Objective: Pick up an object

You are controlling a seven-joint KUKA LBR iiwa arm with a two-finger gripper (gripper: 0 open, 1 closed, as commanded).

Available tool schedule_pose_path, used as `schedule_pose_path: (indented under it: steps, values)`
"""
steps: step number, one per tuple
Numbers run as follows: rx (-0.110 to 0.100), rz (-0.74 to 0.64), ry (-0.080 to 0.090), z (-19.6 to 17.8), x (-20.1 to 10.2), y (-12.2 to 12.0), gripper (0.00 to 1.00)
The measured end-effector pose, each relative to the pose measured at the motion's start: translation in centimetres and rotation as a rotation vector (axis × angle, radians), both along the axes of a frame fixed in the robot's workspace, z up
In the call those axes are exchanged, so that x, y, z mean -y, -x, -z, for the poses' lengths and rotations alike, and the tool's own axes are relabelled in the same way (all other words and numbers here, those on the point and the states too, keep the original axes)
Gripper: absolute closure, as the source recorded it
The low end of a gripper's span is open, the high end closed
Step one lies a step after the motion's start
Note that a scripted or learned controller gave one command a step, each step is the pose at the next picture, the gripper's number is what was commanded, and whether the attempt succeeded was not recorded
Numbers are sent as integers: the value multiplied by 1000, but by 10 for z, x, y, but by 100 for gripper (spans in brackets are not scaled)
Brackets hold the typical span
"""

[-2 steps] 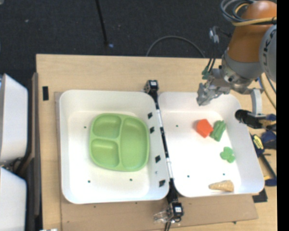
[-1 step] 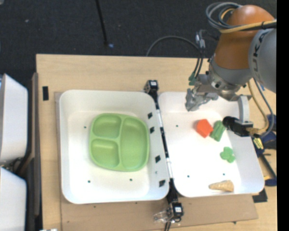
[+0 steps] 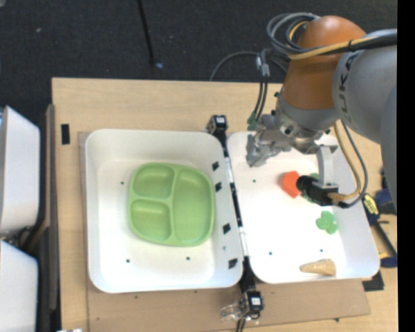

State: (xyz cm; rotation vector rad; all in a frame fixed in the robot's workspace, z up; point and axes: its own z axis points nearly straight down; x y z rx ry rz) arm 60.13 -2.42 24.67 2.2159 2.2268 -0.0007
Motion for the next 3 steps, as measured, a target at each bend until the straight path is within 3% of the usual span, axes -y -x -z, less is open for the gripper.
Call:
schedule_pose_path:
  steps: [2, 3]
  values:
    - [-1, -2, -1, 17, -93, 27, 100]
    - [1, 3, -1, 16, -91, 26, 0]
